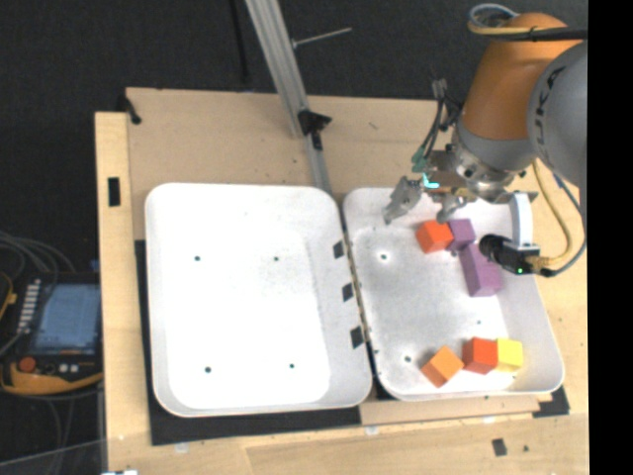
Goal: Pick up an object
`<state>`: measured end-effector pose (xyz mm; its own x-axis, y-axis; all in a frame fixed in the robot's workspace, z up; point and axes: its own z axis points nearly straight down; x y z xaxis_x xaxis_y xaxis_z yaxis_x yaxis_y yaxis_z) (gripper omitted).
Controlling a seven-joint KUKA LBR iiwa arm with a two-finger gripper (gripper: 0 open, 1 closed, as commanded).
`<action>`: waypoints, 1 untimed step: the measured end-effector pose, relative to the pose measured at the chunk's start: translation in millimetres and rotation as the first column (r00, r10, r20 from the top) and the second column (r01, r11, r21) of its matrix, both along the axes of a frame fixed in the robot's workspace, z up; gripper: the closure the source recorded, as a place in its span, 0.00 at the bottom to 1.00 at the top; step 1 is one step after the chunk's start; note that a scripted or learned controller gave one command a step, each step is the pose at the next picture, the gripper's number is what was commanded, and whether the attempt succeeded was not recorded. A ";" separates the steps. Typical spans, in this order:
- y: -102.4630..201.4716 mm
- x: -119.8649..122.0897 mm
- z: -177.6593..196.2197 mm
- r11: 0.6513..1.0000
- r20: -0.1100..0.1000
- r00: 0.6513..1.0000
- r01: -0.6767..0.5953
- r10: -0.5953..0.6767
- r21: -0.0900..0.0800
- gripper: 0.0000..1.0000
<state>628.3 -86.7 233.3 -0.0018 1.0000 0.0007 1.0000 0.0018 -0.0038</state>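
1. We're looking down at the wooden surface [237,127] with the two white bins. The arm [514,77] is reaching in over the right bin [425,295].
2. The jaws [427,202] are hanging over that bin's far edge, spread apart with nothing between them as far as we can make out.
3. Just below the jaws and a touch to the right, an orange block [432,237] is sitting on the bin floor, touching a purple block [477,257] that's stretching away toward the near right.
4. Well below the jaws, by the near rim, three more are huddling together: an orange cube [443,365], a red-orange cube [481,353] and a yellow cube [509,353].
5. The left bin [242,295] is lying well off to the jaws' left.
6. A metal pole [282,57] is slanting up from between the bins, left of the jaws.
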 end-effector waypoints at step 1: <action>0.0 0.9 2.6 1.000 0.005 1.000 0.001 -0.001 0.000 0.00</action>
